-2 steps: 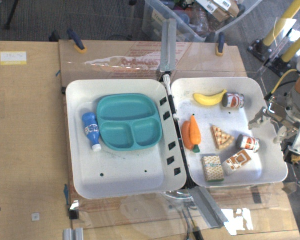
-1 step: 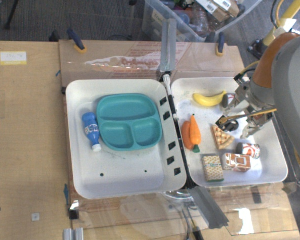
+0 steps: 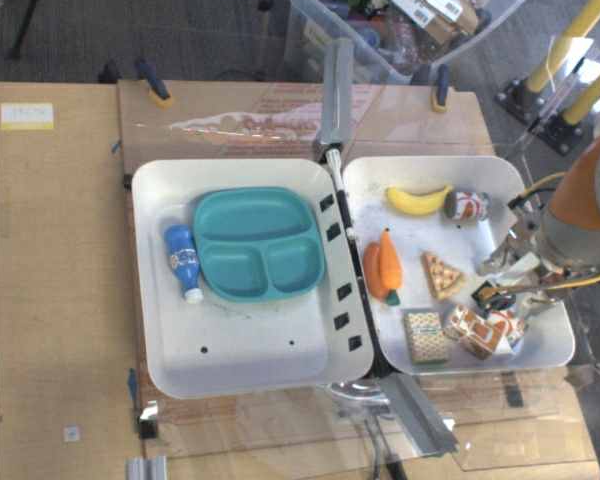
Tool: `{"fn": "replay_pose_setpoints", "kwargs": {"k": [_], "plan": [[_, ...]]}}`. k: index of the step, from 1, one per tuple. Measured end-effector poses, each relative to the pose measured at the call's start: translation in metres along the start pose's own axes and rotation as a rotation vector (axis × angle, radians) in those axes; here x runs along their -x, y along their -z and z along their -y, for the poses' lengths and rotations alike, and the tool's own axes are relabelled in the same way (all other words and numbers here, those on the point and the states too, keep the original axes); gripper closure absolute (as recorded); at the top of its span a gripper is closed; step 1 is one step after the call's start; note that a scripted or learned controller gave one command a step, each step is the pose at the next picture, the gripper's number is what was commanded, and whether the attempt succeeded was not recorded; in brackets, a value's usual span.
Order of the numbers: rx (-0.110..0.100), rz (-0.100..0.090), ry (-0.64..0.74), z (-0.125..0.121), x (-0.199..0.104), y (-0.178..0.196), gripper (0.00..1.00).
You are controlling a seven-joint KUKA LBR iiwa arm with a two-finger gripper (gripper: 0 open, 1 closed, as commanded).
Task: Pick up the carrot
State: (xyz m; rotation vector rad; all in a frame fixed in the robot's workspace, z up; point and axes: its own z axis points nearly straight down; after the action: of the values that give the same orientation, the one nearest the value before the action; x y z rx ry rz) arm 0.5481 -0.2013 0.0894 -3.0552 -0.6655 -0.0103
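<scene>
One grey arm (image 3: 580, 218) hangs its end effector (image 3: 505, 293), finger state unclear, right of the carrot (image 3: 384, 266).

Grey arm (image 3: 570, 230), orange band, yellow cable.

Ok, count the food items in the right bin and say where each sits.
3: a banana near the far wall, a carrot by the left wall, and a pizza slice to the carrot's right. The packages near the gripper may hide more.
</scene>
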Motion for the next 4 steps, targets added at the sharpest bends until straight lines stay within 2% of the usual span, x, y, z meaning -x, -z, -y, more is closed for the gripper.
{"fn": "replay_pose_setpoints", "kwargs": {"k": [1,2,4], "plan": [[0.003,0.003,0.001,-0.001,0.001,0.011,1.00],[0.013,0.009,0.019,-0.025,-0.012,0.194,1.00],[0.015,0.010,0.030,-0.023,-0.015,0.215,1.00]]}}
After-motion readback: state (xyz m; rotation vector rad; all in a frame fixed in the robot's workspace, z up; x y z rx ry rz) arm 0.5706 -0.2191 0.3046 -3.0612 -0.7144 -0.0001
